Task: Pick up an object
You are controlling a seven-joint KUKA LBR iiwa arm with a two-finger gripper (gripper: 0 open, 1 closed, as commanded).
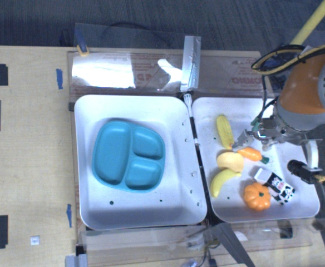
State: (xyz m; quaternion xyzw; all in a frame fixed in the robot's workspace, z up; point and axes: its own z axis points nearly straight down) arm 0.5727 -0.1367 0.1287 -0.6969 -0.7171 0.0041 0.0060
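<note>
The right bin (pixel 304 207) holds several toy foods. A yellow corn cob (pixel 224 130) lies near its back left, and a small orange carrot (pixel 250 154) lies just right of a pale yellow fruit (pixel 230 161). In front of them are a banana (pixel 221 181), an orange pumpkin (pixel 257 197) and a black-and-white toy (pixel 278 186). My gripper (pixel 255 137) hangs low over the bin's middle, just behind the carrot and right of the corn. Nothing shows as held.
A blue divided plate (pixel 128 154) lies in the left bin (pixel 95 113). A metal divider (pixel 190 63) and a clear sheet stand behind the bins. The arm's grey and orange body (pixel 307 93) covers the right bin's back right corner.
</note>
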